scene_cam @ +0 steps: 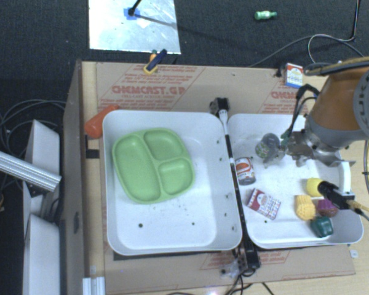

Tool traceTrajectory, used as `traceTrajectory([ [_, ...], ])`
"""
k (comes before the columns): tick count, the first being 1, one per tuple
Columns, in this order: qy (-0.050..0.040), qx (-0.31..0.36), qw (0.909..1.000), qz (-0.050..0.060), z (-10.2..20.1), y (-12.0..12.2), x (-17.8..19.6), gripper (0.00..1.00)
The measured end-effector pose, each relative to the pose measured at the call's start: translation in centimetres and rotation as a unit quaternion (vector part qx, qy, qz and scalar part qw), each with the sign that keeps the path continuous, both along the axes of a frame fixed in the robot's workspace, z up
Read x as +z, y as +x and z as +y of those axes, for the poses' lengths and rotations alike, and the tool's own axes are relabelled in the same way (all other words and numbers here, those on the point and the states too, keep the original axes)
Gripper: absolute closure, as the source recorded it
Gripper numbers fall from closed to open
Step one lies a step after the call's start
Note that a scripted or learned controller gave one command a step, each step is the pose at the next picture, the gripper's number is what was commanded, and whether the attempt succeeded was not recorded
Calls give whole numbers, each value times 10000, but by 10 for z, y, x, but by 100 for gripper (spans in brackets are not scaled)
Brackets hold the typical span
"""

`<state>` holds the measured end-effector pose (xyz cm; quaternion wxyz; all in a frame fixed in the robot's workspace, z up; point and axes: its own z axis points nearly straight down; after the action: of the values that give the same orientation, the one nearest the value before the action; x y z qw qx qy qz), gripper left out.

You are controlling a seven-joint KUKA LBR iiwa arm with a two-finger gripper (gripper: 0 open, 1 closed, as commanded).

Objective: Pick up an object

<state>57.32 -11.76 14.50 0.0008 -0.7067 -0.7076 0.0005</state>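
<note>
The arm reaches over the right bin (357,235) from its right edge, and its pincer (281,145) sits low in the far half of that bin, right against a small greyish, crumpled-looking object (269,145). In my judgement this is the closing-in step of the pick: the approach is made, the grasp is not shown. Whether the pincer is wide or narrow I cannot tell, since the wrist hides the tips and the spot is blurred.

The grey object lies near the bin's far-left corner, close to the divider between the bins. It looks roughly round, so I can name no clear long axis or heading for it.

The next move calls for the pincer to settle squarely over the object and close before any lift.

Other candidates lie nearer the front edge: a small can (244,171) by the divider, long axis running far-to-near, a red-and-white packet (264,203) lying slantwise, and a cluster of toy foods (317,209) toward the front-right corner.
</note>
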Motion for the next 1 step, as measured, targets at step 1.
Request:
traceTrajectory([
  [1,-10,10,10000,-28,-39,75,3,0],
])
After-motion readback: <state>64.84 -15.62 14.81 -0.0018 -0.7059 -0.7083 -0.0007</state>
